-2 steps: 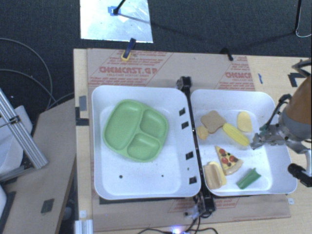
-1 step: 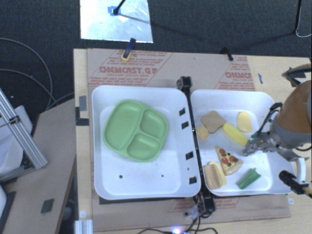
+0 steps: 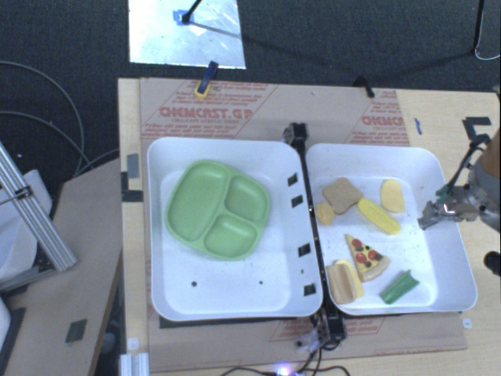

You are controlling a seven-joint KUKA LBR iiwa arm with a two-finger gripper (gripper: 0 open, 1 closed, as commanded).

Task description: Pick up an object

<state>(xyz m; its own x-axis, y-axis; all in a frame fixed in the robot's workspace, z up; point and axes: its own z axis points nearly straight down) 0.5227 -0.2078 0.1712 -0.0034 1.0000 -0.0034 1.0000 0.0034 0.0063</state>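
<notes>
Two white bins sit side by side on a brown bench (image 3: 258,104) in the middle of the frame; the left bin (image 3: 168,288) holds one green plate (image 3: 218,208) with three hollows in it, smooth and rounded, lying flat toward the upper left of that bin; the right bin (image 3: 450,284) holds toy food; a brown slice of bread (image 3: 342,194) lies near the upper left of it, with a small yellow piece (image 3: 325,213) touching its lower left side; a long yellow corn cob (image 3: 379,215) lies slanted just to the right of the bread, and a pale yellow oval (image 3: 392,195) sits just above the cob's right end; a pizza slice (image 3: 366,258) with red dots lies below the cob; a hot dog in a bun (image 3: 344,281) lies at the lower left of this bin, just beside the pizza; a green pod shape (image 3: 400,287) lies slanted at the lower right, apart from the rest; the gripper (image 3: 435,212) hangs at the right edge of the right bin, grey and shiny; it is too blurry to tell how far it is spread; nothing is seen in it, and it is close to the corn cob but apart from it.
</notes>
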